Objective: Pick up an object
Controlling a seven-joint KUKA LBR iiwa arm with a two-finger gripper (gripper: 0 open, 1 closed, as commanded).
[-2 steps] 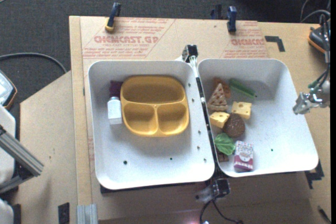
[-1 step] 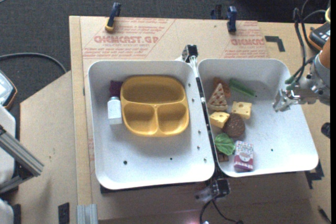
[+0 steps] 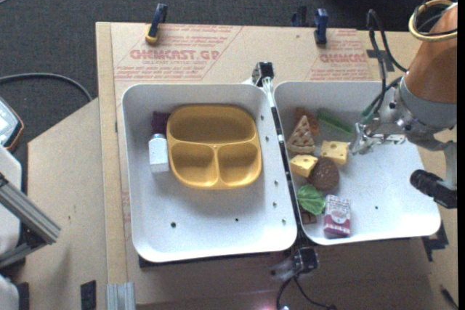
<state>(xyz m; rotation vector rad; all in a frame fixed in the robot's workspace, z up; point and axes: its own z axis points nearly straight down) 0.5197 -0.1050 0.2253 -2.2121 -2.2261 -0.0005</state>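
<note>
The gripper (image 3: 361,142) hovered low in the right bin (image 3: 392,207); whether its jaws were parted could not be told. The cheese (image 3: 335,152) lay just left of them, apart, nothing visibly grasped.

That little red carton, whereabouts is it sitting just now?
The red carton lies in the right bin, near its front edge in the camera view, just below the brown round piece and right of the green leaf.
</note>
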